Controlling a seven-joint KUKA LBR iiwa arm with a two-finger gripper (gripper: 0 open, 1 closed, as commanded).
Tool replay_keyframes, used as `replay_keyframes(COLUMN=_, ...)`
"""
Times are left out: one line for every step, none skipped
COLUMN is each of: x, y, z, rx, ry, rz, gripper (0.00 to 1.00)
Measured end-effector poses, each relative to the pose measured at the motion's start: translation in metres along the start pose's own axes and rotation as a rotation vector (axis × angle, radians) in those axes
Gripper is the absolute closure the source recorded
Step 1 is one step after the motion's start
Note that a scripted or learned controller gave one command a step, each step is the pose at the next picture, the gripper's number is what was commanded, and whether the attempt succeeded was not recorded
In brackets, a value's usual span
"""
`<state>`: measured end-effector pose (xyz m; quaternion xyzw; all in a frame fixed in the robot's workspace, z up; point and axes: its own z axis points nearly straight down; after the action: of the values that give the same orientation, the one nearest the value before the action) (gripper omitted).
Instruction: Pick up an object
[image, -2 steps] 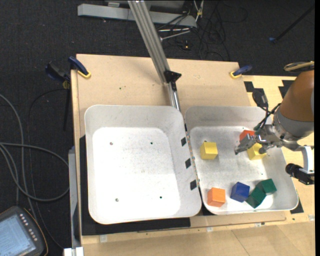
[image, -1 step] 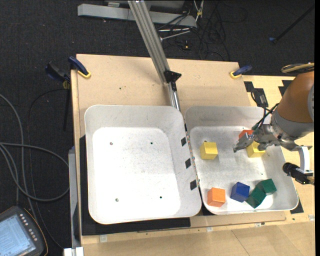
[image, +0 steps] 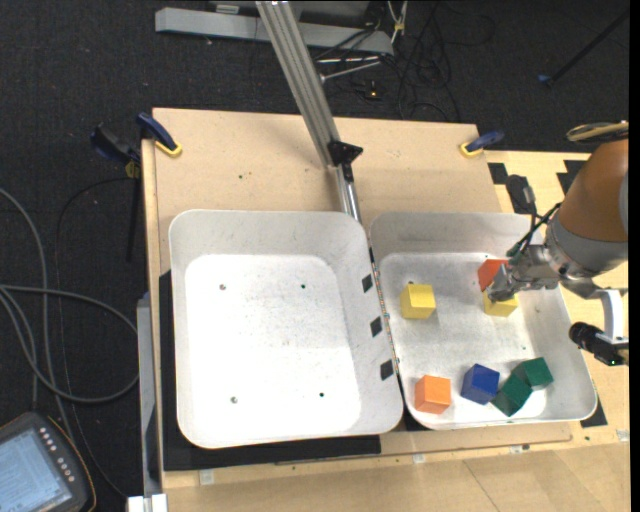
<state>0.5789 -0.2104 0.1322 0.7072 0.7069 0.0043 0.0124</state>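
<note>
Orange cube (image: 433, 393) sits square-on; jaws (image: 503, 290) over yellow block (image: 500, 304)

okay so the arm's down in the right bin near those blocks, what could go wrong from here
The pincer sits right where a red block and a small yellow block lie close together, so it may nudge one aside or catch both. That pair is also near the right bin's far wall, which could crowd the approach. The green blocks and blue block are bunched, so a later pick there looks awkward.
</note>
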Motion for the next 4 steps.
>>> replay_keyframes(x=-0.004, y=0.009, z=-0.046, rx=0.018, ry=0.009, rz=-0.002, gripper=1.0)
replay_keyframes(x=-0.005, y=0.012, z=-0.089, rx=0.017, ry=0.009, rz=-0.003, gripper=1.0)
replay_keyframes(x=0.046, y=0.008, z=-0.1, rx=0.022, ry=0.013, rz=-0.008, gripper=1.0)
replay_keyframes(x=0.092, y=0.006, z=-0.107, rx=0.023, ry=0.013, rz=-0.008, gripper=1.0)
